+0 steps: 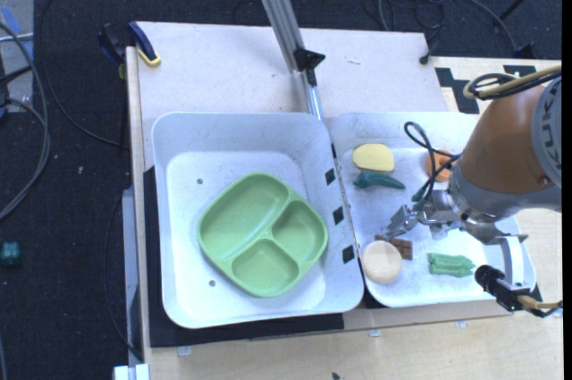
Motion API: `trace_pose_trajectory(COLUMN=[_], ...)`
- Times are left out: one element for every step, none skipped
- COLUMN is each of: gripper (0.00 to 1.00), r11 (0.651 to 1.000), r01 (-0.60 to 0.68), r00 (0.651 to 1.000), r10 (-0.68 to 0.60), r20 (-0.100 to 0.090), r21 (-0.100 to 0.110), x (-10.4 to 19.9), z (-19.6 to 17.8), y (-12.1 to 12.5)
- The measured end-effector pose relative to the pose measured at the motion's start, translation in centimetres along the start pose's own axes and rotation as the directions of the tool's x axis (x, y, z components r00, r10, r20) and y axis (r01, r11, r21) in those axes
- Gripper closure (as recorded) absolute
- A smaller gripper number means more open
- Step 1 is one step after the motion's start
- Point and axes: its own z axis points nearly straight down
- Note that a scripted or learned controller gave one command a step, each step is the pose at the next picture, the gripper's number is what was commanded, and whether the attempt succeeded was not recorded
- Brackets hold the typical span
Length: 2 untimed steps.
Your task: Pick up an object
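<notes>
1. My claw hangs low in the right bin, fingers pointing toward the divide between the bins.
2. Its fingers stand slightly apart, and I see nothing gripped between them.
3. A small brown block lies just beside my fingertips; I cannot tell whether they touch it.
4. A pale round piece sits just below that block, near the bin's front edge.
5. A yellow lump and a dark green pepper-like piece lie toward the back; a light green piece rests under my wrist.
6. The left bin holds a green divided plate.
</notes>
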Motion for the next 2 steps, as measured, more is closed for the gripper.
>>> trace_pose_trajectory(gripper=[0.00, 1.00], r11=[1.000, 1.000], r01=[0.001, -0.001], r00=[1.000, 1.000], r10=[-0.001, 0.001], r20=[0.000, 0.001], r21=[-0.002, -0.006], x=[0.0, 0.0], z=[5.3, 4.0], y=[0.0, 0.1])
